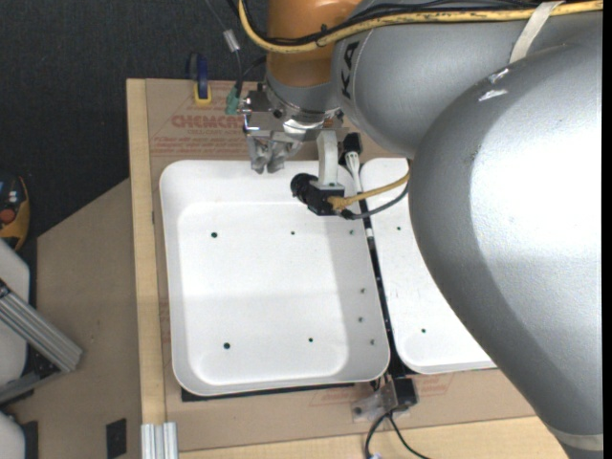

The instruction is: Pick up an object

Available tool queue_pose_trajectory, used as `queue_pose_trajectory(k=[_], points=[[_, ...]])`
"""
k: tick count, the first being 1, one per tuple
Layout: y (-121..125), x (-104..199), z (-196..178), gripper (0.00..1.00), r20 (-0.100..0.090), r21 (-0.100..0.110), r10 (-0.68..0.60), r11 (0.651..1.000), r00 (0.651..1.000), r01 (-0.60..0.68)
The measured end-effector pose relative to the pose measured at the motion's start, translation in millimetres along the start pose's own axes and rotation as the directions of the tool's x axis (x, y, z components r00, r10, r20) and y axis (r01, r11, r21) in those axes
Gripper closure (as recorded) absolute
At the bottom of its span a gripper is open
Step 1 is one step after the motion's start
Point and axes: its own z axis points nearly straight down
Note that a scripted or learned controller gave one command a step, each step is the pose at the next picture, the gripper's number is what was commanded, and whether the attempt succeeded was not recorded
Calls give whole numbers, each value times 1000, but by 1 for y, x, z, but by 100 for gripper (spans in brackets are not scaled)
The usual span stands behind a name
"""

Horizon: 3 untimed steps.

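I see my arm (497, 161) reaching in from the right, its grey bulk covering most of the right bin (421, 333). The orange band (311, 17) sits above the wrist, with yellow and black cables looping around it. My gripper (268, 156) hangs over the far rim of the left bin (191, 285). Both bins rest on a brown board (148, 161) with red lettering. A blue and yellow clamp (201, 76) grips the board's far edge.

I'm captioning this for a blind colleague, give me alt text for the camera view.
A grey arm with an orange band reaches from the right, its tool over the far edge of the left white bin. The right bin lies partly under the arm.
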Motion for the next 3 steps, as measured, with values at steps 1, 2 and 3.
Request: queue_pose_trajectory(k=[1, 2, 3], points=[[-14, -31, -45, 100, 2, -11, 12, 1000, 1000, -12], [-17, -63, -109, 100, 2, -19, 13, 1000, 1000, -13], [-18, 36, -20, 100, 1, -1, 2, 1000, 1000, -2]])
